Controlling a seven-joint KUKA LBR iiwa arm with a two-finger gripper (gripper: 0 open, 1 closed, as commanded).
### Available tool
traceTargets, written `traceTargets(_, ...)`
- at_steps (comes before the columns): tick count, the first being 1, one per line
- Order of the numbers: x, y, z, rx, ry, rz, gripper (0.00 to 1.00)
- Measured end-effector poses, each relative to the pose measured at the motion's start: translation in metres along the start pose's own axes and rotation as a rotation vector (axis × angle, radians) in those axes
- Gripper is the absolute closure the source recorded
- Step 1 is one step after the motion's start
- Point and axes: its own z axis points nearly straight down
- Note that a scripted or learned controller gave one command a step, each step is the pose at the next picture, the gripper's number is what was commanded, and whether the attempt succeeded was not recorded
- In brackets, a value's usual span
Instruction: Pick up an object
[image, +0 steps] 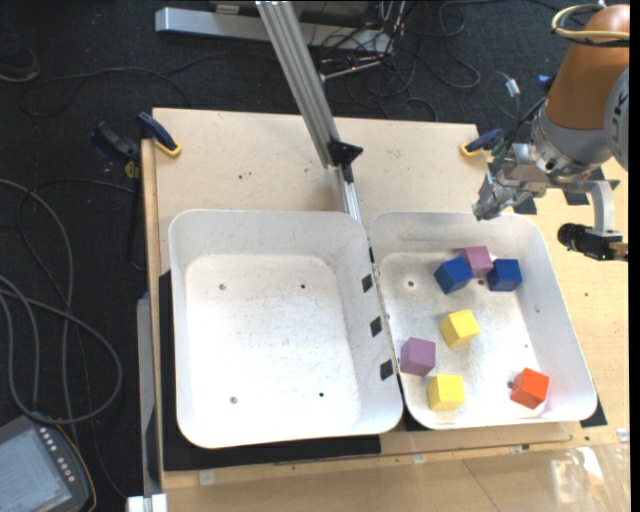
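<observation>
arm: grey kuka with the orange band (588, 85) comes in from the top right corner, wrist hanging over the far right edge of the bench (250, 150)

gripper: the gripper (488, 207) sits just above the far rim of the right bin (570, 330), up near its back edge. honestly can't tell how it's set from this angle, too small and blurry, and nothing visibly in its grasp

right bin: all seven cubes live here

blue cubes: one blue cube (453, 274) and a second blue cube (504, 274) near the back, with a pink cube (478, 259) tucked between them, looks like it's touching both

yellow cubes: one yellow cube (461, 327) mid-bin, another yellow cube (446, 392) near the front rim

purple cube: the purple cube (418, 355) is close to the bin's left wall, just beside the front yellow one

orange cube: the orange cube (530, 387) is off by itself in the front right corner

left bin: the left bin (190, 300) is right next to the other, rims touching in the middle

extras: a slanted metal rail (300, 75) crosses the back of the bench, blue and yellow clamps (157, 133) on the far corners
</observation>
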Motion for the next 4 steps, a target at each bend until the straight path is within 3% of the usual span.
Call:
traceTargets(2,0.121,-0.015,0.013,0.009,0.004,-0.006,1.0)
traceTargets(4,0.207,-0.034,0.006,0.009,0.004,-0.004,1.0)
